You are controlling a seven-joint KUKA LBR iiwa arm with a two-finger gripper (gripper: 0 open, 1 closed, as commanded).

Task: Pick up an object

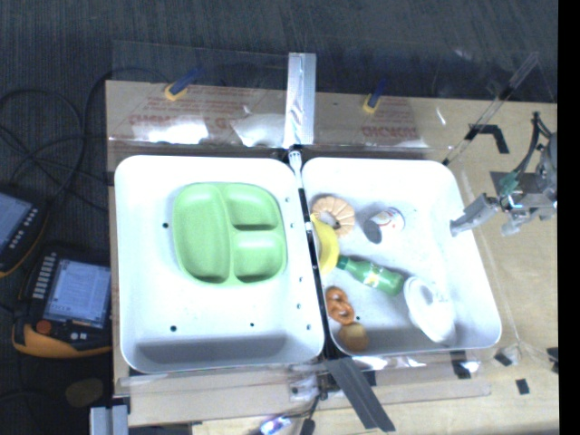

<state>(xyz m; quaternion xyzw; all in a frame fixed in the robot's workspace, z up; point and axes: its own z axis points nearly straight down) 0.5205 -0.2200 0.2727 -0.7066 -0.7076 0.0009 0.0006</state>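
Two white bins sat side by side on the bench [526, 333]. The left bin [136, 315] carried a green divided tray [228, 231], set slightly toward 12 o'clock of that bin's centre.

The right bin [453, 207] held the loose objects. A ridged orange-and-cream piece [332, 210] lay near the bin's 10 o'clock corner, close against the divider wall. A yellow banana [326, 244] lay just at 6 o'clock of it, touching or nearly touching it, also hugging the divider. A small white item with a red mark [387, 221] sat around 12 o'clock of the bin's centre, apart from the others. A green bottle [370, 275] lay on its side near the centre, its neck end pointing toward the banana. A white cup-like object [429, 307] lay toward 5 o'clock, near the bottle's base but separate. An orange pretzel-shaped piece [338, 304] sat at 7 o'clock, with a brown rounded object [353, 336] just at 6 o'clock of it, in the bin's near-left corner.

The gripper [521, 202] was outside the right bin, beyond its 3 o'clock rim, above the bench. A pale finger-like part extended from it toward the bin rim. Jaws: spread could not be told at this resolution. Nothing was seen between them; all objects rested in the bins.
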